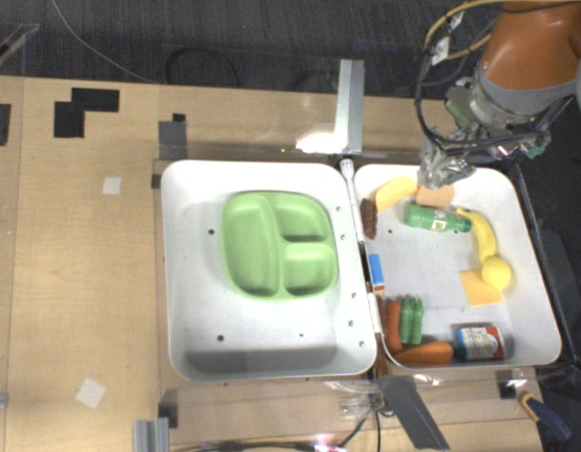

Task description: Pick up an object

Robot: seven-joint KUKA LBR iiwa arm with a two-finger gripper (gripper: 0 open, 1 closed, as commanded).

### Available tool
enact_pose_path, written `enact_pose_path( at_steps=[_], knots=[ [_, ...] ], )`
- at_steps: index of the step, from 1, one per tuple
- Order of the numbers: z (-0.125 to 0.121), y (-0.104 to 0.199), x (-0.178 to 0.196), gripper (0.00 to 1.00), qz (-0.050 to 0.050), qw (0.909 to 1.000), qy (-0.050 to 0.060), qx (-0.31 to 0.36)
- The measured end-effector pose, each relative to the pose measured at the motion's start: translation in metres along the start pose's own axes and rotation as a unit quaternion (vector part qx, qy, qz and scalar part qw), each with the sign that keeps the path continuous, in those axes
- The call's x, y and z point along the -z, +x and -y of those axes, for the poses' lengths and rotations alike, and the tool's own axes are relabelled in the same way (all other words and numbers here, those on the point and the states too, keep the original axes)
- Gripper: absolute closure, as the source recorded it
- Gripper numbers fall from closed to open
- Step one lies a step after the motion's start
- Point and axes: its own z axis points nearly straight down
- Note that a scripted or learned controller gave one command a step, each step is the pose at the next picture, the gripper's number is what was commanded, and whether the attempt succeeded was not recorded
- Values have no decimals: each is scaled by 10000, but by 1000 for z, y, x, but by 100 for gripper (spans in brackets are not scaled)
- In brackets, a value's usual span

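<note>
My gripper (443,175) hangs over the back of the right bin (535,252), under the arm's orange band. Directly beneath its tip lies a small tan block (434,198), which sits between a pale yellow curved piece (394,192) and a green bottle (438,218) lying on its side. The gripper's tip meets the top of the tan block in this view, and I cannot make out whether it grips the block.
The right bin also holds a banana (483,235), a lemon (497,271), a yellow wedge (480,289), a can (476,341), a carrot (423,353), green and red pieces (409,319), a brown item (369,217) and a blue item (375,271). A green divided plate (276,243) lies in the left bin (191,328).
</note>
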Motion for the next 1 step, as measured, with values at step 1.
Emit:
enact_pose_path(
  at_steps=[1],
  knots=[
    [41,45,-78,100,-41,9959,-33,906]
  ],
)
